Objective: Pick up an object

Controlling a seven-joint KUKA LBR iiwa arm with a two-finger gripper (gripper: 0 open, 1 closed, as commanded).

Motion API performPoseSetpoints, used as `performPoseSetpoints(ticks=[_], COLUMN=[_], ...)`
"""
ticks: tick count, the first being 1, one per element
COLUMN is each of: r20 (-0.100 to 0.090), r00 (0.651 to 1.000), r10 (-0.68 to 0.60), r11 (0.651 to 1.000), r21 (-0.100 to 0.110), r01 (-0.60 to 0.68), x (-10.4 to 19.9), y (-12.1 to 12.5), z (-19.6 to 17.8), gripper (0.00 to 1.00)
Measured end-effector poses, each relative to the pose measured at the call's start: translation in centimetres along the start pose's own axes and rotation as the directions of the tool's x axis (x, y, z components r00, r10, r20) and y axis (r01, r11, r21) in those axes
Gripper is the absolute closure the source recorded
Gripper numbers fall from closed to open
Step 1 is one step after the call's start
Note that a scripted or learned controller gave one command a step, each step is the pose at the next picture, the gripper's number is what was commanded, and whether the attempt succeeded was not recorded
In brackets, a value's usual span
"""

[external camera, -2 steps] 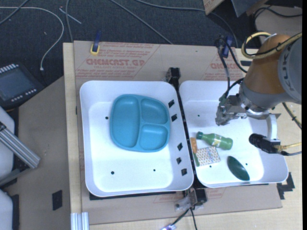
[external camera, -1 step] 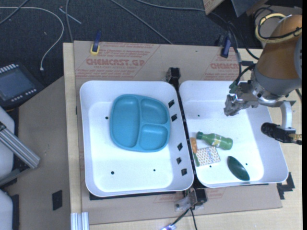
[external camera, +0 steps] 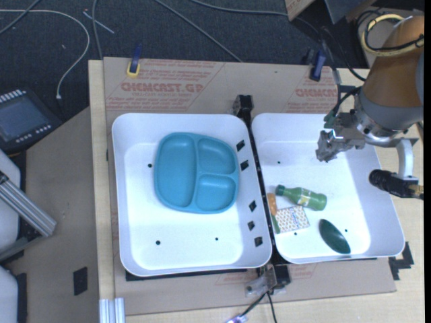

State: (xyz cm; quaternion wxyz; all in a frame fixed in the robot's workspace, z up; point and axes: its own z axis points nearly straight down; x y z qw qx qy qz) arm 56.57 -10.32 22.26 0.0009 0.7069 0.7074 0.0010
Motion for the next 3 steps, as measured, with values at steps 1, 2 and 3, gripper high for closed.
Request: performPoseSetpoints(ticks=[1, 2, 3], r20=[-0.003, -0.003, -0.004], r00=[1.000, 1.000, 1.000], r10=[-0.005, -0.004, -0.006], r11=[1.000, 1.000, 1.000], r21=[0.003, 0.006, 0.006], r01=[0.005, 0.004, 0.006], x=[5.1, 10.4, 16.4], y=[-1.0, -2.3, -3.2], z=[-1.1, 0.1, 0.3], gripper=[1.00, 1.00, 1.00])
